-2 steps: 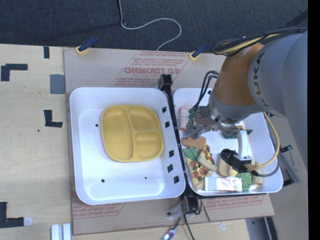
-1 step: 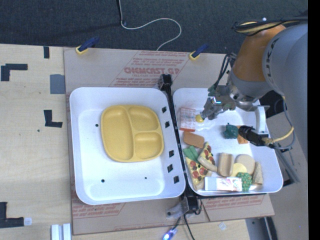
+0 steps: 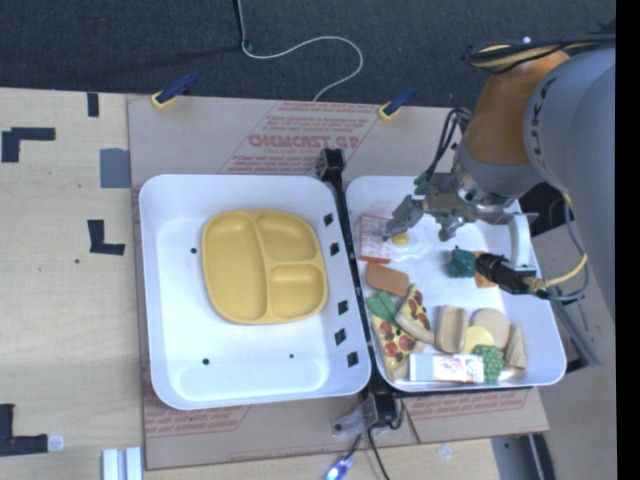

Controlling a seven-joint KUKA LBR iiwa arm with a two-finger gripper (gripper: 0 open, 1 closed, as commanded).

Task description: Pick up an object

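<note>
Toy food pieces (image 3: pixel 440 333) heaped in the right bin (image 3: pixel 545 368) look to me light, rigid and slick, so I'd pinch the green piece (image 3: pixel 461 262) across its middle, my claw (image 3: pixel 424 223) spread wide above the bin's far-left corner, holding nothing.

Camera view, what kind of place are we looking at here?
Probably a robot lab test bench: a gripper over a white bin of toy food, a yellow divided plate in the other bin, and taped cardboard underneath.
</note>
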